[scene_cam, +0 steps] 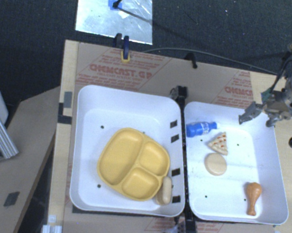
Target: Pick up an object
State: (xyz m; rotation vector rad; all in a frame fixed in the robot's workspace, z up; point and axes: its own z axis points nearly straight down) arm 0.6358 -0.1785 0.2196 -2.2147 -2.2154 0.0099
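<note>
1. A dark carpeted floor surrounds a tan bench (64, 129); a shiny metal sheet (116, 7) lies at the upper left of the frame.
2. The left bin (94, 101) holds a yellow divided tray (133, 163) near its middle, with a pale bread roll (165, 190) touching the tray's lower right edge.
3. The right bin (277, 173) holds four items: a blue bottle (201, 128) lying on its side at the upper left, a pizza slice (219, 143) just below and right of it, a round beige biscuit (216, 164) just beneath the slice, and a chicken drumstick (253, 196) well apart at the lower right.
4. At the upper right, the gripper (258, 115) hangs over the right bin's far rim, fingers spread wide with nothing between them.
</note>
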